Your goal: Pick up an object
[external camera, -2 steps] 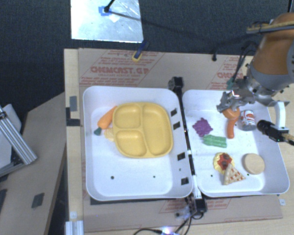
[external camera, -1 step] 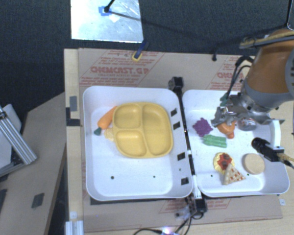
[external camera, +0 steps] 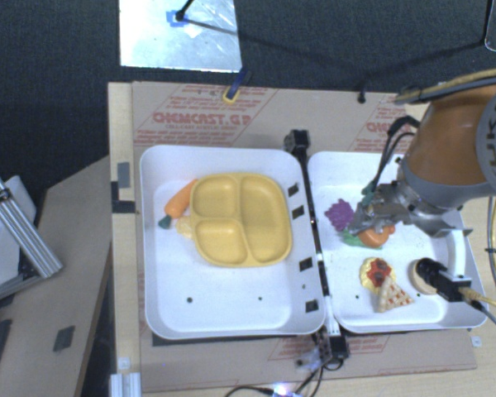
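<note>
My claw (external camera: 370, 222) sits low in the right bin (external camera: 446, 317), right over an orange toy (external camera: 375, 237) beside the purple grapes (external camera: 340, 214); how it is set I cannot tell. I should drop squarely on the orange piece alone, clear of the grapes. It looks small, rounded and glossy, likely slippery.

A yellow divided plate (external camera: 236, 219) lies in the left white bin (external camera: 223, 304). Both bins rest on printed cardboard (external camera: 207, 114) covering the bench. A shiny metal sheet (external camera: 182, 23) lies beyond on dark carpet (external camera: 41, 64).
</note>
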Available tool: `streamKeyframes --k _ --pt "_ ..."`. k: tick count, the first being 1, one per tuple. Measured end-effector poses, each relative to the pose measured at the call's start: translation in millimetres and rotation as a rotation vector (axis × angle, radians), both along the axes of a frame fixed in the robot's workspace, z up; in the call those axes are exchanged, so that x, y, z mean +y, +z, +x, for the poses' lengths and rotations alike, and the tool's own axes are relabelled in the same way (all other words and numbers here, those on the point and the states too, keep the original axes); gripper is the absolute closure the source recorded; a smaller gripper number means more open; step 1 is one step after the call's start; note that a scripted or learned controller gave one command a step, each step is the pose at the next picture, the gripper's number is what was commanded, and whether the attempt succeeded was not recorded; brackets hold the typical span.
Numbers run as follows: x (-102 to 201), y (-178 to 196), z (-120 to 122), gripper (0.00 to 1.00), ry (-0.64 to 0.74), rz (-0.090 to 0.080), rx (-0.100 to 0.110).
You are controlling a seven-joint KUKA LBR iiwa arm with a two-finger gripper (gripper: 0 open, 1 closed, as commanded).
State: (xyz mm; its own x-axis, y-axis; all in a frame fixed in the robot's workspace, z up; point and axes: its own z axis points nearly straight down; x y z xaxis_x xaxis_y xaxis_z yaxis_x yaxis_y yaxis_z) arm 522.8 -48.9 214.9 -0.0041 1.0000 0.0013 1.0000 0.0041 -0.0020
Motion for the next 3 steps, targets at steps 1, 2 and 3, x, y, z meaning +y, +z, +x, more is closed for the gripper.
streamKeyframes --k 1,2,3 --pt "-5.0 7.9 5.7 1.0 -0.002 -0.001 -0.004" --pt "-3.0 17.1 3.4 1.0 0.0 -0.001 -0.004" --pt "8.7 10.1 3.2 1.0 0.0 -0.001 -0.004"
